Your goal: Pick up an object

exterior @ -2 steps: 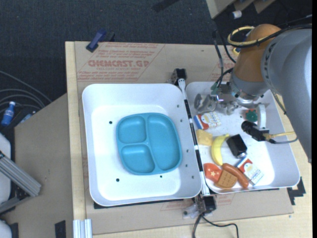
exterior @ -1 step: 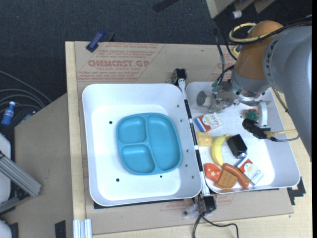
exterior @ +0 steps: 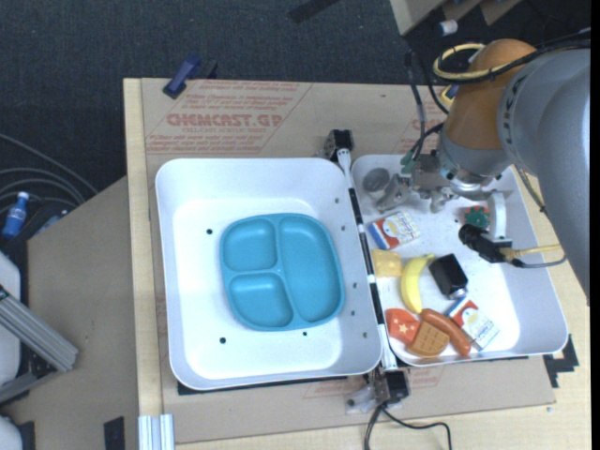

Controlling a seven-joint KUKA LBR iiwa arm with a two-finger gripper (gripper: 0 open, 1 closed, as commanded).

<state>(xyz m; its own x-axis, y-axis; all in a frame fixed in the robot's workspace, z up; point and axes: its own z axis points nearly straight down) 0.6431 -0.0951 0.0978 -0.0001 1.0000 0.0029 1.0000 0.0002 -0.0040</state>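
1. two white bins sit side by side on a bench covered with brown cardboard. the left bin fills the middle of the frame; the right bin lies toward the right edge.
2. the left bin holds one thing: a blue divided plate, lying flat near the bin's centre, well apart from the clutter.
3. the right bin holds the things that could be picked. a banana lies near the bin's left wall, with a small white packet just above it and a black block just to its right. at the lower end, a toy hot dog, a waffle-like piece and a red piece with a star crowd together, touching, beside a small printed card. a grey round thing sits in the upper left corner of that bin.
4. the arm enters from the upper right, its orange band above the wrist. the gripper hangs over the upper part of the right bin, near the grey round thing; a likely reading is that it is lining up over the pile. whether it is spread or closed cannot be told.
5. red print on the cardboard, at upper centre, reads "chemcast g.p"; the smaller lines beneath are too fine to read. the packet and card print is also illegible.
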